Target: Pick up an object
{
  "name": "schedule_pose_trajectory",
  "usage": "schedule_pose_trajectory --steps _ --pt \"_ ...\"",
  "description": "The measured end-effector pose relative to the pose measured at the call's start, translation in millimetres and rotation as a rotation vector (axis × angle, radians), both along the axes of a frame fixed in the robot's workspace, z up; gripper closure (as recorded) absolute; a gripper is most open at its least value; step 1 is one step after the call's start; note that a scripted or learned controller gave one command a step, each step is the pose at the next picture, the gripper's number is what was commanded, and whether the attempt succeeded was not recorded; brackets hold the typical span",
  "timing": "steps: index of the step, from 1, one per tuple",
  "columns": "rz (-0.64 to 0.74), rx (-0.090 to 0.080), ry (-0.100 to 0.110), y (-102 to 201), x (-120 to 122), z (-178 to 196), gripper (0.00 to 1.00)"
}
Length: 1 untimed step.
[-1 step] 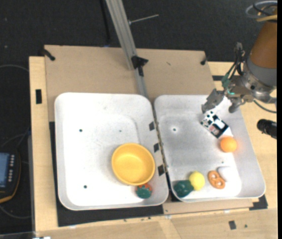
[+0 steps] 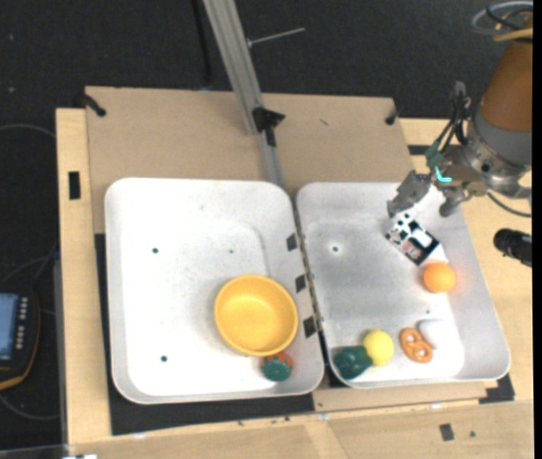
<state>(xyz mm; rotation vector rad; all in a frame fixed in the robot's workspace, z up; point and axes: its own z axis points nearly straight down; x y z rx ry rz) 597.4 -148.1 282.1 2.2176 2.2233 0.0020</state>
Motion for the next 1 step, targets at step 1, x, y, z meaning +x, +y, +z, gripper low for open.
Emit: schedule_pose_trajectory --steps 1 --pt "-0.003 -0.002 0.005 -0.8 -0.2 -42.0 0.0"
